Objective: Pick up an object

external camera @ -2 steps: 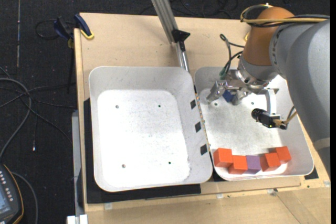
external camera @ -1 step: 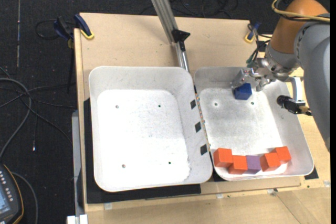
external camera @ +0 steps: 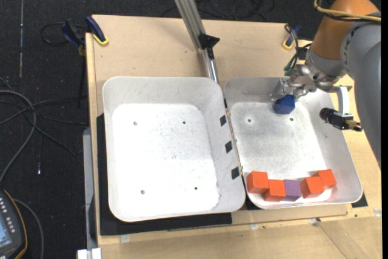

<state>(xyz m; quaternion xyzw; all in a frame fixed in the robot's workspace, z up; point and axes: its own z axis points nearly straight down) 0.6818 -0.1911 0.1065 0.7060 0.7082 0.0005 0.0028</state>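
**Gripper down on the blue object in the right bin**

The wooden bench (external camera: pixel 157 51) carries both white bins. The left bin (external camera: pixel 162 145) sits beside the right bin (external camera: pixel 291 148), where the action is. The grey arm (external camera: pixel 357 45) reaches in, and its gripper (external camera: pixel 287 96) is low at the far end, right at a blue object (external camera: pixel 284 105); how its jaws stand, I can't tell. Along the near wall: four orange blocks (external camera: pixel 259 182) and one purple block (external camera: pixel 292 188), lined up touching.
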